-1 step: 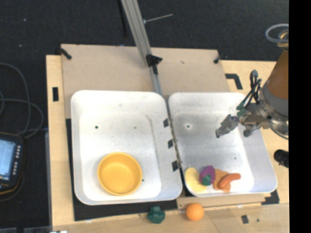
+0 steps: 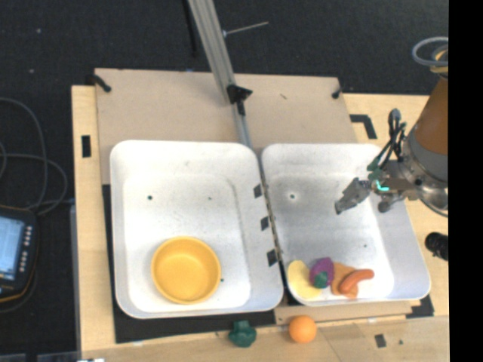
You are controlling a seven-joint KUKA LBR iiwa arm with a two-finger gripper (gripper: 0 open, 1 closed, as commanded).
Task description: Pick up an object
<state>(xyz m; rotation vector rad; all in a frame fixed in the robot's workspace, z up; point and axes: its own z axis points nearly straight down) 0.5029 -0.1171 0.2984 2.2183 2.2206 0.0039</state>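
My gripper (image 2: pixel 364 197) hangs over the right part of the right bin (image 2: pixel 317 179), its grey fingers (image 2: pixel 352 196) spread open with nothing between them. At the bin's front edge lies a small heap of toy food: a yellow piece (image 2: pixel 299 274), a purple and green piece (image 2: pixel 322 270) and an orange carrot-like piece (image 2: pixel 352 278). The heap lies well in front of the gripper, apart from it. A yellow bowl (image 2: pixel 186 269) sits in the front of the left bin (image 2: pixel 181 179).
An orange ball (image 2: pixel 302 329) and a small green object (image 2: pixel 242 334) lie on the bench in front of the bins. A slanted metal rail (image 2: pixel 215 47) rises behind the bins. A tablet-like device (image 2: pixel 13 251) and cables sit at the far left.
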